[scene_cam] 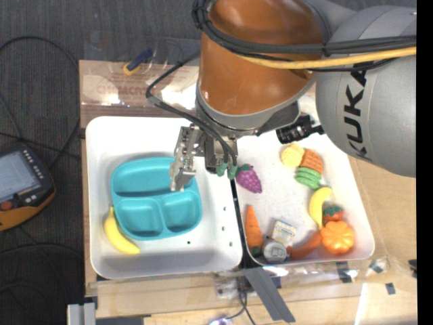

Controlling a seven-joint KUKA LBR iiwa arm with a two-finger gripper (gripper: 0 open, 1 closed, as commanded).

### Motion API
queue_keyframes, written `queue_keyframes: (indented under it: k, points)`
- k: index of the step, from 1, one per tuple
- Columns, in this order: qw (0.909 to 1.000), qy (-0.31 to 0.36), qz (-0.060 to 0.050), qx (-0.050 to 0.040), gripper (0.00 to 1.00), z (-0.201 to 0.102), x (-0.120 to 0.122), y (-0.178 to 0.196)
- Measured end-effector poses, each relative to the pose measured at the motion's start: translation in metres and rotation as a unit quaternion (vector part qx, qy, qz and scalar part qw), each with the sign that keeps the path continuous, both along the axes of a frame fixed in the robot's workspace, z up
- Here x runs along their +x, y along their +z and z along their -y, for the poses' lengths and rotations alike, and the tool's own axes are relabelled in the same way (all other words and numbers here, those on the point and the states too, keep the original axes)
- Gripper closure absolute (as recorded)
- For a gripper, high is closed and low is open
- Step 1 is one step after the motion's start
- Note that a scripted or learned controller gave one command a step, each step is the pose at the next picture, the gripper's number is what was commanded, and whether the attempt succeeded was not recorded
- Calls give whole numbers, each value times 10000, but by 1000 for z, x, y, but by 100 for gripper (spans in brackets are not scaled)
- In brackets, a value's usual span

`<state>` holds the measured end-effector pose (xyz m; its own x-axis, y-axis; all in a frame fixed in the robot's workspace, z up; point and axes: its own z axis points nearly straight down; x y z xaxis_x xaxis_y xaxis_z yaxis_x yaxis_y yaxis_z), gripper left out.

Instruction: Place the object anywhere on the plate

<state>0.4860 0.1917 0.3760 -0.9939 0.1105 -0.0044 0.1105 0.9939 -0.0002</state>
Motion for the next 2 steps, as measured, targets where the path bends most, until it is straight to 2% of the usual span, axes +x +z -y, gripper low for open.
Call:
queue_keyframes:
  k: [1, 2]
  points:
    - [9998, 209, -4, 4, 100, -15, -1, 103]
    - [9946, 1038, -15, -2, 100, 10, -1, -12]
